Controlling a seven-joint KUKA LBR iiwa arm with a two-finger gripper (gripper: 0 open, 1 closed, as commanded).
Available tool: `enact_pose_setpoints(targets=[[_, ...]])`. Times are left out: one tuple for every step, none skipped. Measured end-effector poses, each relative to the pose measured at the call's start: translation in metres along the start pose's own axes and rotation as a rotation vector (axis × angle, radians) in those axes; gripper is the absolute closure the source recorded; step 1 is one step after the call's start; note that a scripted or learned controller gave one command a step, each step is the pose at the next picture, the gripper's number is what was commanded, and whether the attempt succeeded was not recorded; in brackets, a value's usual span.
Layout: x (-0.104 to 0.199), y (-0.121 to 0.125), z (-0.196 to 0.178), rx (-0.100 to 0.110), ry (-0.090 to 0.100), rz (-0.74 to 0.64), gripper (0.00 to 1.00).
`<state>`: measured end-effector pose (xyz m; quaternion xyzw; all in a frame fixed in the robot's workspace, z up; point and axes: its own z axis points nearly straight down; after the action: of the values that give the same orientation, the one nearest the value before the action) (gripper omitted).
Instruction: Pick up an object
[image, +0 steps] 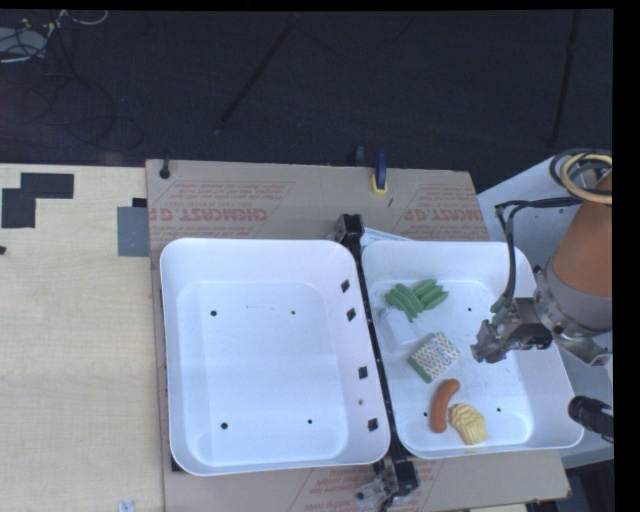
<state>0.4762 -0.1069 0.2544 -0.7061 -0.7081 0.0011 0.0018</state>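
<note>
While the gripper (492, 345) hovers over the right bin (545, 435), east of the toys, this reads as the approach step; finger state cannot be told. Nearest target: patterned block (434, 356), tilted, mid-bin, just left of the gripper. Green beans (417, 297) lie above it; sausage (443, 404) and yellow corn piece (467, 423) touch below. Next: shift left, descend.

Wooden bench (70, 340) bears cardboard sheet (300, 205) under two white bins (175, 350).
</note>
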Motion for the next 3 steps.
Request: enact_pose_setpoints(targets=[[0.048,0.054,-0.166,-0.022,-0.002,-0.005,1.00],[0.081,0.057,-0.092,0.005,0.000,-0.001,1.00],[0.138,0.065,-0.106,-0.002,0.000,-0.002,1.00]])
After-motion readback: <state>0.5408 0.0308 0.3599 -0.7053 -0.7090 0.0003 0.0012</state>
